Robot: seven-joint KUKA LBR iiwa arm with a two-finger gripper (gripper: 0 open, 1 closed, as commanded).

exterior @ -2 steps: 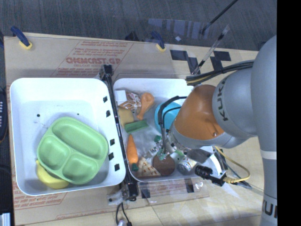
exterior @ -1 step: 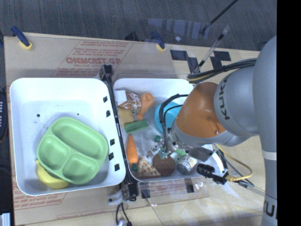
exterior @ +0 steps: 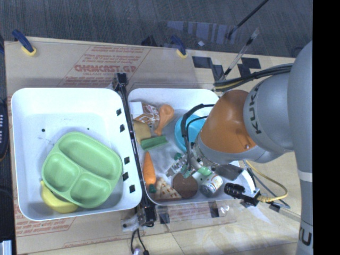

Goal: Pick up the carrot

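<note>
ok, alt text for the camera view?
An orange carrot lies in the right white bin among toy foods, untouched, with the grey-and-orange arm's gripper hovering just to its right. The left white bin holds a green divided plate.

1. Under my two bins lies a brown cardboard sheet (exterior: 106, 62) with red print, covering the middle of the frame.
2. Blue clamps (exterior: 24, 42) pin that sheet at the upper left, and another (exterior: 179, 48) sits at top centre.
3. Beyond the sheet, along the top of the frame, I see dark grey ribbed flooring (exterior: 106, 9).
4. At the lower right, a pale wooden bench top (exterior: 239, 232) shows.
5. Light is even, with a soft glare on the dark surface at top centre.
</note>
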